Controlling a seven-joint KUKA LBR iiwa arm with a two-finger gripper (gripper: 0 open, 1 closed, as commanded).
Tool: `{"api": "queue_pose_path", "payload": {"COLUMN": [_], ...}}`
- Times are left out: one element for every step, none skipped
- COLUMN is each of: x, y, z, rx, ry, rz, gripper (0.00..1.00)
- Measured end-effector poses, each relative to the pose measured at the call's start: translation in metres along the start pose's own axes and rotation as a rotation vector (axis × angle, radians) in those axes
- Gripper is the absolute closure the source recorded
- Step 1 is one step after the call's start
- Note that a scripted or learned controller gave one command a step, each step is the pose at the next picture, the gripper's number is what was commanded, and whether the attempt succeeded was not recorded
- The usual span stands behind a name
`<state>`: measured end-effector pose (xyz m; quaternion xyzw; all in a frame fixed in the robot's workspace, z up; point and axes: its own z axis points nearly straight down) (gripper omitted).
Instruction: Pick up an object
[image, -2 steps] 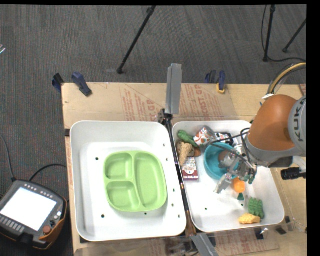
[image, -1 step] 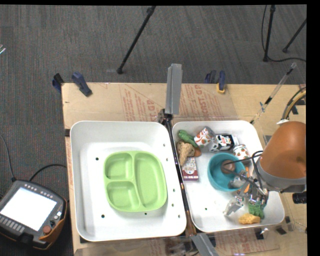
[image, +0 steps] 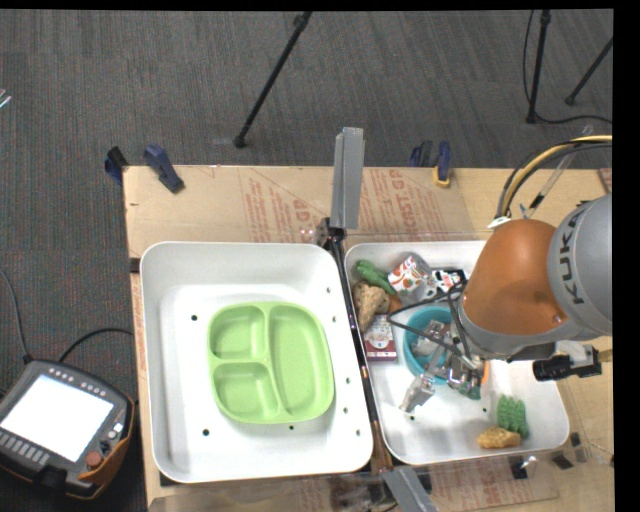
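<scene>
The arm reaches over the right-hand bin (image: 545, 400), and the hand (image: 432, 380) is down among the clutter there, so this looks like the reaching or closing step of a pick, with nothing lifted yet. The hand sits at the near edge of a blue bowl (image: 425, 335), which lies just behind it and partly under the wrist. One slim metal finger (image: 415, 395) points down and toward the left, its tip close to the bare white floor of the bin. Whether the hand is apart or together I cannot tell, since the wrist and cables hide most of it, and nothing can be seen between the fingers.

Other candidates lie near: a small red-and-white carton (image: 379, 340) just left of the hand, a green toy (image: 512, 412) and a yellowish lump (image: 498, 438) to its right and nearer the front. A green divided plate (image: 270, 362) sits well to the left in the other bin (image: 170, 300).

The next move likely calls for settling on one thing, probably the bowl rim, closing firmly, then lifting straight up
</scene>
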<state>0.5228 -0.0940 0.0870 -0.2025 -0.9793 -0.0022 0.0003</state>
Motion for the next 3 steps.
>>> {"api": "queue_pose_path", "payload": {"x": [0.019, -0.027, -0.005], "y": [0.003, 0.026, 0.009], "z": [0.0, 0.0, 0.001], "rx": [0.004, 0.003, 0.004], "ry": [0.002, -0.001, 0.002], "rz": [0.077, 0.073, 0.135], "gripper": [0.0, 0.0, 0.0]}}
